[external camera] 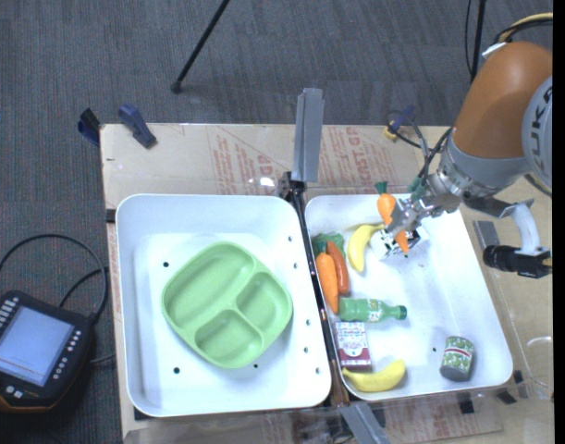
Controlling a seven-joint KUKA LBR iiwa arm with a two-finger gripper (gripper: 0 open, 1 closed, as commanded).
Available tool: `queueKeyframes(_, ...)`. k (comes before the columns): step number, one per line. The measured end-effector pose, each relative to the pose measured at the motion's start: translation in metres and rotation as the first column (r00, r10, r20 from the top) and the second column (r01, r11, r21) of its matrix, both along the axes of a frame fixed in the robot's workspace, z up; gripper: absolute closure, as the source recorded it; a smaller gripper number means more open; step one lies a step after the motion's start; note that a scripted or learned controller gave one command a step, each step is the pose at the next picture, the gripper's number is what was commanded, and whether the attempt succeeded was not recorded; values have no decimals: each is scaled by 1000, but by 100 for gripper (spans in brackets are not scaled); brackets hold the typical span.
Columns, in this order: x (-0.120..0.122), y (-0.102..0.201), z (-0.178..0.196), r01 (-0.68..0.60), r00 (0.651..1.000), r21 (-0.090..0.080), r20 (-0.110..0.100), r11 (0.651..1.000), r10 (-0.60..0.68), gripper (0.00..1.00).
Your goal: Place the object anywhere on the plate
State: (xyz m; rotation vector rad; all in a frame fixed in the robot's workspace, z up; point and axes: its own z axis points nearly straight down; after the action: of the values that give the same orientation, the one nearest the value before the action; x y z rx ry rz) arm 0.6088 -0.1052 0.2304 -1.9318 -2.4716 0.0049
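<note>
A light green divided plate [227, 303] lies in the left bin [139, 239]. My gripper [399, 233] hangs low over the back of the right bin [448, 285], far to the right of the plate. A small orange carrot [386, 207] with a green top sits right against the gripper's left side. A bit of orange also shows at the gripper's tip. Whether the carrot is held cannot be made out.
The right bin also holds two carrots [328, 277], a banana [359, 246], a green bottle [370, 311], a red carton [353, 343], a second banana [374, 376] and a small can [458, 357]. A grey post [309, 141] stands behind the divider between the bins.
</note>
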Motion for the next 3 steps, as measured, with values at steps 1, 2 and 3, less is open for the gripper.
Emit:
queueKeyframes(1, -4, 58, -46, -299, 954, 2, 0, 954, 299, 100)
queueKeyframes(2, -39, 163, -37, -339, 941, 1, 0, 941, 339, 100)
queueKeyframes(3, -38, 162, -37, -338, 941, 1, 0, 941, 338, 0)
